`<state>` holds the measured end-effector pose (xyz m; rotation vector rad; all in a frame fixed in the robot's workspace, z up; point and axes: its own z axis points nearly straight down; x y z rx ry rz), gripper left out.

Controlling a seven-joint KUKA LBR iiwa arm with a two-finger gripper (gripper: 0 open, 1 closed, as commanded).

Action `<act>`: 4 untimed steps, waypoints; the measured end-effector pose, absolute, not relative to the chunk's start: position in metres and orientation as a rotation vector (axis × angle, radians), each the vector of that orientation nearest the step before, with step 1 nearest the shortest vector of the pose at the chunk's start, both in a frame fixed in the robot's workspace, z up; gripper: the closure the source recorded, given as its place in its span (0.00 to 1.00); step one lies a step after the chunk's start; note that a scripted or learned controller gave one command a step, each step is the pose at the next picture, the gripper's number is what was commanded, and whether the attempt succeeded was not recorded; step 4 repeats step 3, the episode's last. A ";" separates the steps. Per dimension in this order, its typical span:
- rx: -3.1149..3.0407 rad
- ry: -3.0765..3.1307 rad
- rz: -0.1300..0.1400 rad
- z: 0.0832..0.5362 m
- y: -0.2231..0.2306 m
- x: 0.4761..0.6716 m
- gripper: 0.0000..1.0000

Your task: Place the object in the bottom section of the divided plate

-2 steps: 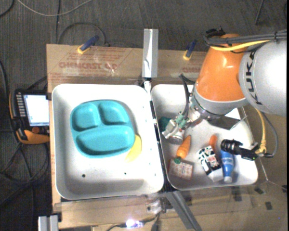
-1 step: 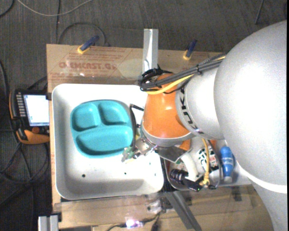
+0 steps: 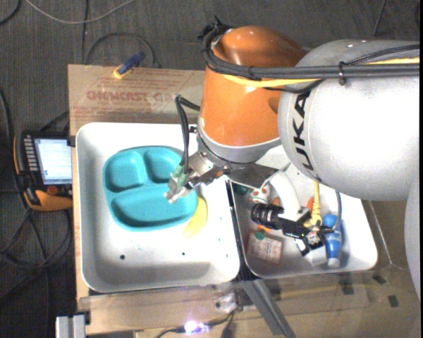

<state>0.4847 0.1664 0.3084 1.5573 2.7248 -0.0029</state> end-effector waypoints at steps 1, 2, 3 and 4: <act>1.358 2.832 -0.006 0.274 0.219 0.484 1.00; 1.885 2.515 -0.008 0.208 0.204 0.483 1.00; 1.905 2.495 -0.003 0.434 0.222 0.484 1.00; 1.905 2.495 -0.003 0.434 0.222 0.484 1.00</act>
